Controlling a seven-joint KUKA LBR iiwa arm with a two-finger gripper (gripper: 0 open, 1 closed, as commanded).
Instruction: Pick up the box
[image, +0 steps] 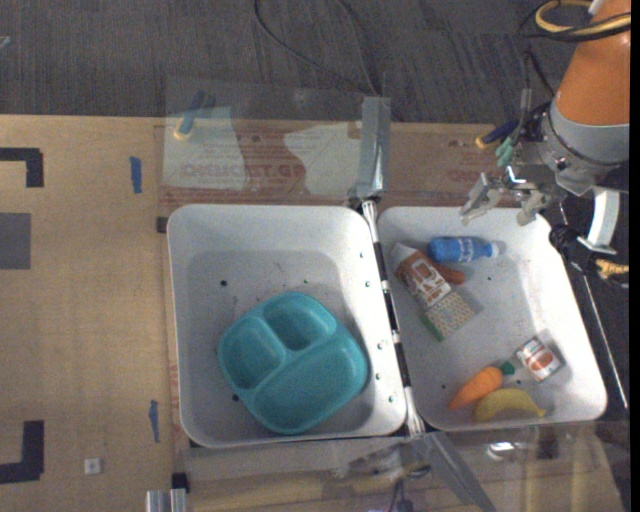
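box (433, 292) lies flat in the right bin (578, 330), upper left part, long axis running diagonally from near the bin's left wall toward its middle. brown printed end up-left, pale speckled end down-right. looks like a thin card carton: light, stiff along its length, faces likely to dent under a hard squeeze. lying flat, its broad face is up, so the likely hold is across the narrow width near the middle, fingers straddling the long edges. its upper end sits just beside the blue bottle (463, 249), with something orange between them; crowded there, so the lower pale half seems the freer place to take it.

gripper (503, 195) hovers over the far rim of the right bin, well apart from the box, fingers spread apart, nothing between them.

rest of the right bin: carrot (476, 387) and banana (510, 404) touching near the front wall, small can (539, 359) just beside them.

left bin (200, 300): one teal divided plate (292, 361), front-centre.
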